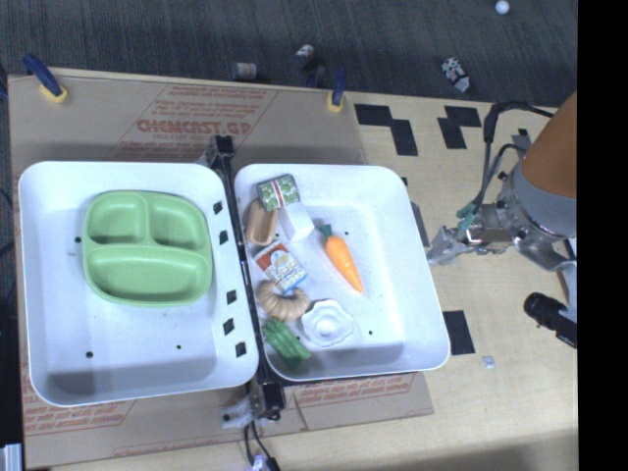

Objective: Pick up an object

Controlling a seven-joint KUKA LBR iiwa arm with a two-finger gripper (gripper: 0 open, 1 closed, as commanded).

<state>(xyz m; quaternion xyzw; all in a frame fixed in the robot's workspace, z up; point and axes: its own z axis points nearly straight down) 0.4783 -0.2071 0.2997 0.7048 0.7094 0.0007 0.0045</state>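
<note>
While toys [339, 259] fill one bin [417, 292], another holds a plate [147, 246]

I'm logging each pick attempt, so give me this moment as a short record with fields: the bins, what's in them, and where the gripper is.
left bin: holds a green divided plate
right bin: toy carrot, bagel, green can, snack packet, white cup, green toy
carrot position: apart from the others, toward the bin's middle
gripper: outside the right bin, just past its right rim, above the bench
object held: none seen
</note>
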